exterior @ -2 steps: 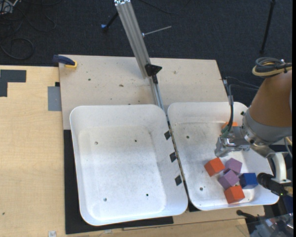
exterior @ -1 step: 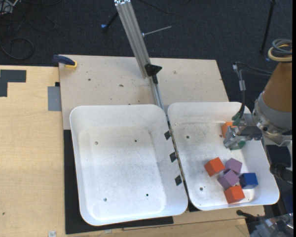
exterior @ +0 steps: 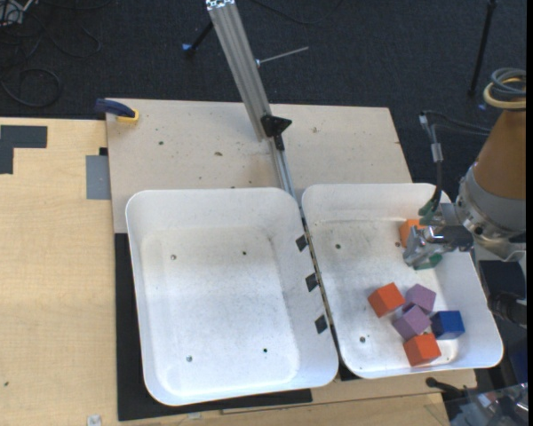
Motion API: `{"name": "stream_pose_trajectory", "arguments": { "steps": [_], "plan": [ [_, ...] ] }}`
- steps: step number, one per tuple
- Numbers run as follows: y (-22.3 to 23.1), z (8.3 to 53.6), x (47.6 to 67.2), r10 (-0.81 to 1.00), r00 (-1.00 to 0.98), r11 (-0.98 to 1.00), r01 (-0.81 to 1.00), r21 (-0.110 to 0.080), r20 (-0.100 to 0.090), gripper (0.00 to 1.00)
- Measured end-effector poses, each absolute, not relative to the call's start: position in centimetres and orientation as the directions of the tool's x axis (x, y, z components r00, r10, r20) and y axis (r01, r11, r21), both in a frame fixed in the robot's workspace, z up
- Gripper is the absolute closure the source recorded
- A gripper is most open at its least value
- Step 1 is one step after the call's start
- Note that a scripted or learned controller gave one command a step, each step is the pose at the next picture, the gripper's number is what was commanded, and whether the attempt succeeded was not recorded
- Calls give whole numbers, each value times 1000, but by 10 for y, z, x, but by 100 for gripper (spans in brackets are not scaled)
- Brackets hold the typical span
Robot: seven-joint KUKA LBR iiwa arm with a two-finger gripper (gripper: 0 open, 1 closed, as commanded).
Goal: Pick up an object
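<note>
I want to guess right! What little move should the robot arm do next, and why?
Probably ease toward the near corner and lower over the orange block. The gripper sits in the right bin by its far right wall, while that block lies a little apart from the purple blocks, so it looks easiest to grab.

A light wooden counter [exterior: 35,264] sits on the left, with dark patches on it. A silver metal bar [exterior: 244,69] leans up from the board behind the bins, with a checkered tip on top. A small blue and yellow clamp [exterior: 117,109] grips the board's far left corner. Black cables [exterior: 22,25] lie on the dark floor.
</note>
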State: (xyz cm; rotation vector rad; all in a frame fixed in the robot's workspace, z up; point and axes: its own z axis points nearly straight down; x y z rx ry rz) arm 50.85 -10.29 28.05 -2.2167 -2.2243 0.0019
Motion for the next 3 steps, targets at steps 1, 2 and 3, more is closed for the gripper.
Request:
{"name": "stream_pose_trajectory", "arguments": {
  "steps": [1, 2, 3],
  "plan": [
    [-49, 281, 518, 1000, -4, 4, 1000, -2, 1, 100],
    [-7, 265, 524, 1000, -3, 3, 1000, -6, 1, 100],
    [50, 255, 538, 1000, -4, 4, 1000, -4, 1, 100]
  ]
}}
